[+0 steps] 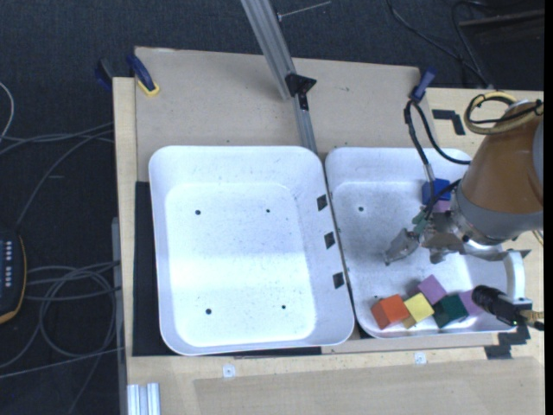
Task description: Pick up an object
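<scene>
Arm (505, 175) reaches in from the right over the right bin (371, 167); left bin (233, 167) sits alongside.

Gripper (404, 249) hangs over the bin's middle floor, fingers look spread partway, nothing between them.

Targets are small blocks bunched in the bin's near right corner: orange block (390, 310), yellow block (419, 307), purple block (432, 287), green block (449, 310).

Judgement: light, rigid, flat-faced, not fragile, likely smooth enough to slip if pinched on a corner. Best hold is across two opposite flat faces. Orange block is the outermost, its left face is free; the others touch or nearly touch, little finger room.

Blocks lie near the gripper, toward the bin's front edge and slightly right.
</scene>
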Action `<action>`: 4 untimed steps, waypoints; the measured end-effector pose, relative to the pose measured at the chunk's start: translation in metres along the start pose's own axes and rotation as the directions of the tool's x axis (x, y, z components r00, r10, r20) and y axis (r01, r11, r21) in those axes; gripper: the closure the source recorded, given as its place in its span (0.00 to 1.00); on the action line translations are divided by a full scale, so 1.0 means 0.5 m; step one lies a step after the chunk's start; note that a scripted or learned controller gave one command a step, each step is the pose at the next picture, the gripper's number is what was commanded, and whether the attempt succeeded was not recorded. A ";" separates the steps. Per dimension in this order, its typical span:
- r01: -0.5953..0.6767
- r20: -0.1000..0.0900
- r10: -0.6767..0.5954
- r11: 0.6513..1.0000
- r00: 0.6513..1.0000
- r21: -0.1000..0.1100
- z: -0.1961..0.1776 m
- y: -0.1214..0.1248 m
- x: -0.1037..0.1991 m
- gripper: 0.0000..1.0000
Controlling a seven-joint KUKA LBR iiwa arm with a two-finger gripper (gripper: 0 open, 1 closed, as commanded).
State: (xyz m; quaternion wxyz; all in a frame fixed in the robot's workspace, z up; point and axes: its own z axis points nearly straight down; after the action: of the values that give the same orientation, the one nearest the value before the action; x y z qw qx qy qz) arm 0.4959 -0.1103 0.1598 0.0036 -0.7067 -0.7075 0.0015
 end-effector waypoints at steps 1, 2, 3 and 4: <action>-0.001 0.000 0.001 1.000 1.000 -0.001 0.085 -0.005 0.002 0.00; -0.001 0.001 0.001 1.000 1.000 -0.003 0.123 -0.006 0.003 0.00; 0.000 0.001 0.000 1.000 1.000 -0.008 0.100 -0.004 0.004 1.00; 0.001 0.003 -0.001 1.000 1.000 -0.014 -0.003 0.016 0.016 1.00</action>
State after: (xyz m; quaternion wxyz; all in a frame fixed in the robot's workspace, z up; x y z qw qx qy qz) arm 0.5040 -0.1021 0.1614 -0.0025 -0.7062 -0.7080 -0.0021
